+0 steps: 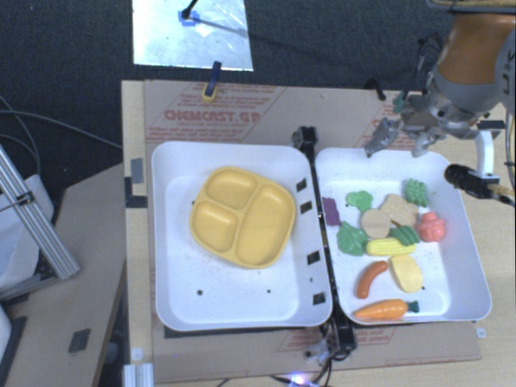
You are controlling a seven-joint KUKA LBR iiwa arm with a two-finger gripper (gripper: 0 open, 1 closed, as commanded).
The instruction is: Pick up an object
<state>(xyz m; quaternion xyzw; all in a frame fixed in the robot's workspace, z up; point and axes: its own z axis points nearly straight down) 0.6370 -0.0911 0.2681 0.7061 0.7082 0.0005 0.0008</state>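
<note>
Grey fingers are standing apart with nothing between them as the gripper [401, 140] is hovering above the right bin's [468, 297] far rim, likely lining up a descent. Toy food [387, 244] is lying clustered on that bin's floor, while a yellow plate [242, 216] is sitting in the left bin [173, 297]

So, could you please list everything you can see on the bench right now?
White bins: two, side by side on the bench.
Divided plate: one, yellow, in the left bin.
Carrot: one, orange, right bin near its front edge.
Sausage: one, red-orange, above the carrot.
Corn: one, yellow, mid right bin.
Leafy greens: several, green, scattered in the right bin.
Purple piece: one, at the right bin's left wall.
Pink piece: one, right side.
Foil sheet: one, silver, behind the bench.
Gripper: one, grey, above the right bin's back edge, jaws open.
</note>
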